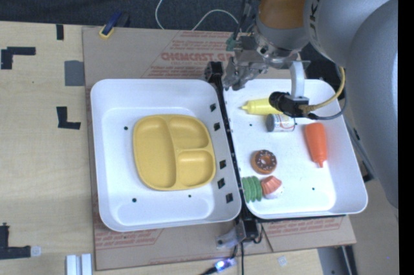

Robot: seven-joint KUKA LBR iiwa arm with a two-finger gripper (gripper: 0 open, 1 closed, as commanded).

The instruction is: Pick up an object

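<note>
Two white bins side by side on cardboard. Left bin holds a yellow divided plate, flat, about centre. Right bin holds a yellow bottle-shaped toy at the far side, a small can just beside it, an orange carrot to the right, a brown donut mid-bin, a green and red toy at the near left corner. Gripper hangs over the far left corner of right bin, near the divider; can't tell its opening, nothing seen held

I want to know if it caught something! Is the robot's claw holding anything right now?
Two-finger gripper: cannot be told; it sits over the top left corner of the right white bin.
</note>
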